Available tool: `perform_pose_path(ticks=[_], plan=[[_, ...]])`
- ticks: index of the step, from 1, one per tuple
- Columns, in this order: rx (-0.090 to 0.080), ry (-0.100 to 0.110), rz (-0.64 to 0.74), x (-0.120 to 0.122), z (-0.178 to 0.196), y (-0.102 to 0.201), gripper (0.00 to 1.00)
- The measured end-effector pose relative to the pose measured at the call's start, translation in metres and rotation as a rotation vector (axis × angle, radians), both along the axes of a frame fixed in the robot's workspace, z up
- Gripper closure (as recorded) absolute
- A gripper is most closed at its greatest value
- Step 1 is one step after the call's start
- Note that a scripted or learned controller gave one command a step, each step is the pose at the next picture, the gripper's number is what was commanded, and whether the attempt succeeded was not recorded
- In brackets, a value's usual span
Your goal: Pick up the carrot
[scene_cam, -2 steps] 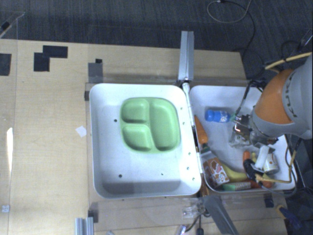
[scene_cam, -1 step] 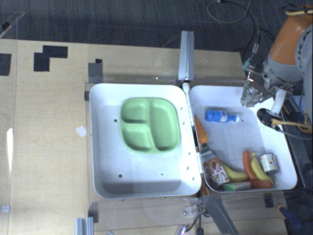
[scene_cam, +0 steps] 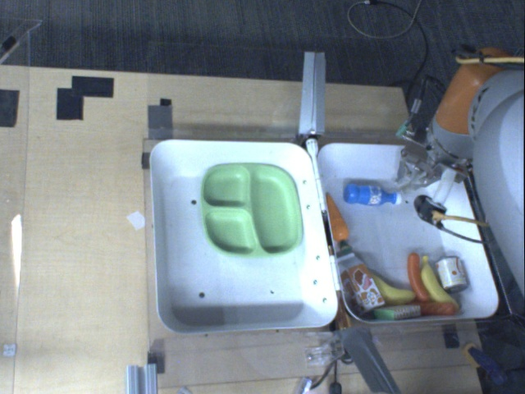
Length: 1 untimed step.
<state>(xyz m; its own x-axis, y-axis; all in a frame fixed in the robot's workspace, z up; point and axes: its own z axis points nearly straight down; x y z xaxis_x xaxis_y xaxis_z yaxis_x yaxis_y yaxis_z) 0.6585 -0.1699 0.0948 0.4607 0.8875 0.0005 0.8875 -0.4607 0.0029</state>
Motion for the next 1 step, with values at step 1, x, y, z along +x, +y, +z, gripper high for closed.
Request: perform_pose_path(ticks=[1], plan=[[0.000,0.000,0.000,0.0123,0.0988,0.0356,1.00]])
